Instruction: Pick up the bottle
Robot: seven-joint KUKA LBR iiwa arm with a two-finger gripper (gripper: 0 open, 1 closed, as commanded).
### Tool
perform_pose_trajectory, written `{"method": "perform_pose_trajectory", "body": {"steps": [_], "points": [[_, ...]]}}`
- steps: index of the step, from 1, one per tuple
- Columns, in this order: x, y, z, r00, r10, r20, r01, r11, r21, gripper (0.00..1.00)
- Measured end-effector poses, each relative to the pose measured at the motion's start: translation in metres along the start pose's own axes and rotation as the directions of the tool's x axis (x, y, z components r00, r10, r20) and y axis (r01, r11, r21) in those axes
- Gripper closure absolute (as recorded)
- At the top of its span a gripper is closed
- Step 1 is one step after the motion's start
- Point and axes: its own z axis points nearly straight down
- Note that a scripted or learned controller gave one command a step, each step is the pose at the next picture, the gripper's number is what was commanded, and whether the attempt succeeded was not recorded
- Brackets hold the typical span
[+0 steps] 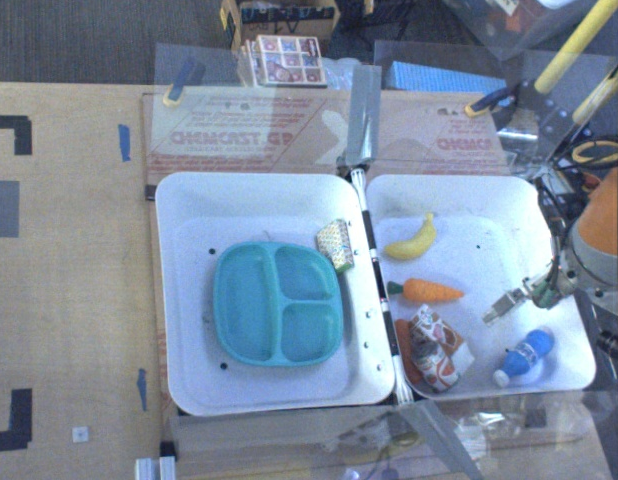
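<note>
On the bench stand 2 white bins. 1 bottle (524, 357) lies in the right bin (489, 196), near its front corner. The gripper (511, 303) hangs just above it, fingers spread, grasping nothing. Nearby are 1 carrot (430, 290) and 1 banana (412, 239).

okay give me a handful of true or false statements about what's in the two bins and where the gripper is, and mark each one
1. The bottle lies in the right bin, near its front right corner. True.
2. The gripper holds the bottle between its fingers. False: it is above the bin floor, apart from the bottle, with nothing between them.
3. The teal divided plate sits in the left bin. True.
4. The banana rests on the plate. False: it lies in the right bin, behind the carrot.
5. The carrot is in the left bin. False: it is in the right bin.
</note>
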Motion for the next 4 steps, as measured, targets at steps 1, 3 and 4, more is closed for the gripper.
{"method": "perform_pose_trajectory", "body": {"steps": [1, 3, 4], "points": [[-0.001, 0.003, -0.046, 0.992, -0.128, 0.003, 0.128, 0.992, -0.002, 0.0], [0.01, -0.025, -0.004, 0.995, 0.099, 0.002, -0.099, 0.995, -0.001, 0.0], [0.012, -0.022, 0.035, 0.996, 0.088, 0.002, -0.088, 0.996, -0.004, 0.0]]}}
